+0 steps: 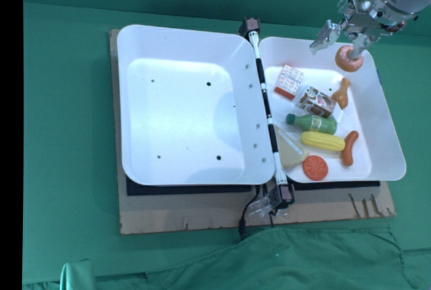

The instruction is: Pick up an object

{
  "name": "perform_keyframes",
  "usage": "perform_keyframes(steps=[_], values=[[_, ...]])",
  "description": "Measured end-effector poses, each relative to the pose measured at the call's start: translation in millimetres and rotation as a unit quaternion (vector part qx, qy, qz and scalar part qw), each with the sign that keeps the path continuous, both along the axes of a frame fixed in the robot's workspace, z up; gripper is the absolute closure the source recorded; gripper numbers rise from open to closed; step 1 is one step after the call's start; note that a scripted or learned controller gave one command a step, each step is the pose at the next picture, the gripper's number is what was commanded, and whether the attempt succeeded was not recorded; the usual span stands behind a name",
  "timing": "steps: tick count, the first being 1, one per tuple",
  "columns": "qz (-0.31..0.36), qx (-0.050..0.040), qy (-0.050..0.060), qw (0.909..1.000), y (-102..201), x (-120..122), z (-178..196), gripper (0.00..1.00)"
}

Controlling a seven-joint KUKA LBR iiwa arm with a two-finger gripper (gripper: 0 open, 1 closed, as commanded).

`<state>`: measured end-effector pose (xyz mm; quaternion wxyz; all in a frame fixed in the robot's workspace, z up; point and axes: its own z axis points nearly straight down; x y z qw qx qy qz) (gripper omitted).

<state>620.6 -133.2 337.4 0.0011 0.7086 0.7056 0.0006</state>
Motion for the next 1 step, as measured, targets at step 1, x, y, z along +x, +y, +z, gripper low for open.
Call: perform_keyframes(steps=[1], values=[[0.0,0.0,0.0,1.0,0.0,0.0,0.0,0.0]])
